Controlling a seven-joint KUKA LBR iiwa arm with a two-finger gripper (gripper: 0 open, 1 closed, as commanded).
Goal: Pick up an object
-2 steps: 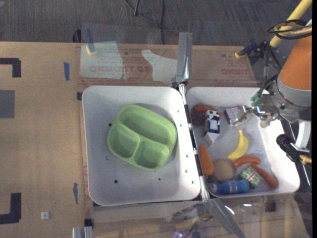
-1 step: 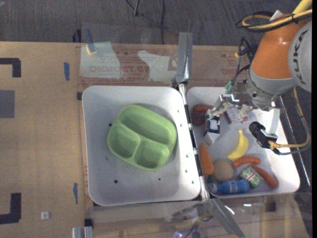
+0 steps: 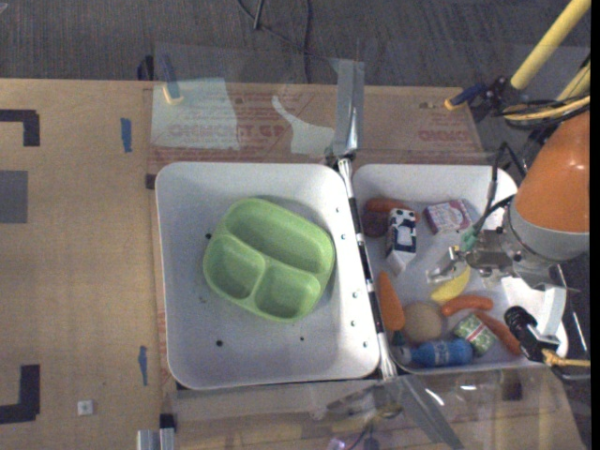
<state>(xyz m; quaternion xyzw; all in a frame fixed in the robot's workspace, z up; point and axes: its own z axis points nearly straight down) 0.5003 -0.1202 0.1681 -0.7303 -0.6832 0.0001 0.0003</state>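
Tool [image 3: 457, 262] hung low in right bin [image 3: 497, 178], over yellow banana-like piece [image 3: 457, 282]; whether open or shut could not be told, nothing seen held. Task judged early: no object lifted, grasp and raise left. Right bin held toys: cow-print carton [image 3: 402, 230], pink box [image 3: 447, 216], carrot [image 3: 391, 302], potato-like ball [image 3: 423, 322], blue bottle [image 3: 443, 352], green can [image 3: 473, 334]. Left bin [image 3: 187, 326] held green divided tray [image 3: 269, 260]. Both bins on bench [image 3: 75, 251].
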